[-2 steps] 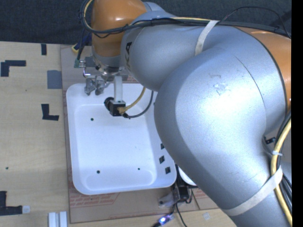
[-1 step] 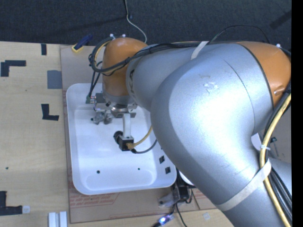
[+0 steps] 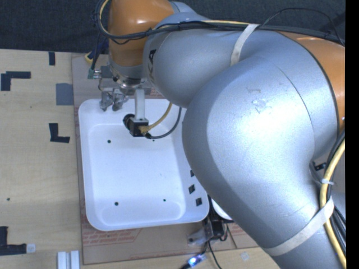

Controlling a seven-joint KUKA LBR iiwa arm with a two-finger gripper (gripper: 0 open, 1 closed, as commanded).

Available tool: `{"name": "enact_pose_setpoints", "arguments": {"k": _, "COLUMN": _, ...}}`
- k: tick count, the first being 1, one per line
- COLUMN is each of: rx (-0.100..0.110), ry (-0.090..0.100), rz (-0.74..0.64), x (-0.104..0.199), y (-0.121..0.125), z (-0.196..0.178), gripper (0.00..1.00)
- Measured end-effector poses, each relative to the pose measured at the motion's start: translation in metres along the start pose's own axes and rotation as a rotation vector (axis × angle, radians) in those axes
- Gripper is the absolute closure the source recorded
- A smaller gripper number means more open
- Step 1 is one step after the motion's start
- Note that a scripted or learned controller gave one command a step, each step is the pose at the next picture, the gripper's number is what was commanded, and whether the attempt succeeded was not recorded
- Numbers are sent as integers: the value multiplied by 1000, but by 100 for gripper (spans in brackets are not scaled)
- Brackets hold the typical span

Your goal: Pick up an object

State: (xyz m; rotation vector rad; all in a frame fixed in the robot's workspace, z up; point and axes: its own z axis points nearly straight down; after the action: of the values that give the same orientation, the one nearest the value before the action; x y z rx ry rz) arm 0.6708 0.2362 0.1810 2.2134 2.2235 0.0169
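On the far left, black tape marks [image 3: 15, 80] are lying on the tan bench [image 3: 33, 167], with a grey square patch [image 3: 64, 93] just to their right. Right of these, 1 white bin [image 3: 95, 212] is sitting on the bench; 4 small dark dots are showing on its floor, and no loose object for picking can be made out inside it. Above the bin's far left corner, the gripper [image 3: 112, 102] is hanging with its short metal fingers pointing down near the far rim; whether they are spread or pressed together cannot be told from this angle. Just right of it, a small black part [image 3: 134, 125] with a yellow cable is hanging over the bin's far side. Above, the orange band [image 3: 132, 15] is capping the wrist. To the right, the bulky grey arm [image 3: 263, 144] is covering the right-hand bin.
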Motion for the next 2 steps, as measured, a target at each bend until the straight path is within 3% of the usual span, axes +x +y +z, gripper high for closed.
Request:
{"name": "enact_pose_setpoints", "arguments": {"k": 1, "rx": 21, "ry": -9, "rz": 6, "x": -42, "y": -40, "z": 82, "gripper": 100}}
{"name": "enact_pose_setpoints", "arguments": {"k": 2, "rx": 9, "ry": -4, "rz": 3, "x": -49, "y": -2, "z": 53, "gripper": 100}}
